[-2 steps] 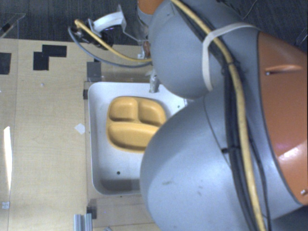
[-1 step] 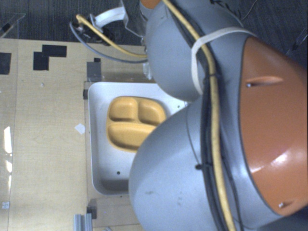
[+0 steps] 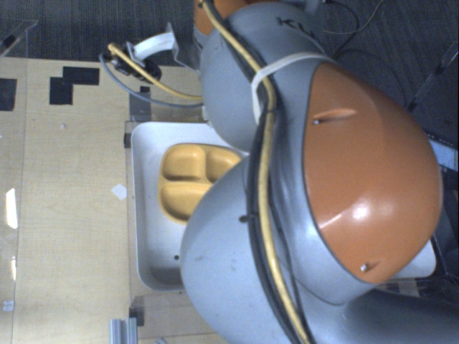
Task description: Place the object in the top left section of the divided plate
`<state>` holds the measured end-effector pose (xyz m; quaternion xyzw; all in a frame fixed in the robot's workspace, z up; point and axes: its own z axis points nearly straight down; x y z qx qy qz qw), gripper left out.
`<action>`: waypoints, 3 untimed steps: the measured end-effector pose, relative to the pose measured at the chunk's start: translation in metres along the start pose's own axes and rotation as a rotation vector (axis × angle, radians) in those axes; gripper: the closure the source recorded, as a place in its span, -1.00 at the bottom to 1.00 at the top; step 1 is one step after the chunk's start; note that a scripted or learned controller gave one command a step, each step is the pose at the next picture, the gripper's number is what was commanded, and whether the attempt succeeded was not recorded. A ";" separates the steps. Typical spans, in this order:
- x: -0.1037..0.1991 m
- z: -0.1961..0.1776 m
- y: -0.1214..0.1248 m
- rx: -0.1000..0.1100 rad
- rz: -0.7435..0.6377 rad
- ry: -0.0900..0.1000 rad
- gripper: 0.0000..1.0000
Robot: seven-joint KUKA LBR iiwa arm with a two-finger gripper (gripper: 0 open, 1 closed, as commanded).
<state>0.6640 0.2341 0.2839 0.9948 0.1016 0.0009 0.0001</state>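
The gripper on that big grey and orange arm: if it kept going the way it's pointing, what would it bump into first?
I cannot tell. The arm covers most of the white bin and part of the yellow divided plate, so the gripper's heading can't be read.

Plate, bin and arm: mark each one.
Plate (image 3: pixel 188 174): camera view, on its ridge between sections.
Bin (image 3: pixel 147 192): camera view, on its bare white floor.
Arm (image 3: pixel 358 185): camera view, on its orange shell.

My arm (image 3: pixel 308 192) bulks across the right & centre of the view, grey shell w/ a big orange cap facing the cam. A yellowish cable (image 3: pixel 264 192) runs down along my body, strapped by a white tie (image 3: pixel 276 74) near the top.
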 end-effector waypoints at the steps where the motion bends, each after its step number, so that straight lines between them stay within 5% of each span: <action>1: -0.025 0.179 -0.008 0.002 -0.004 0.005 1.00; 2: -0.006 0.149 -0.003 0.002 -0.037 0.003 1.00; 3: -0.009 0.036 -0.003 0.002 -0.181 0.003 1.00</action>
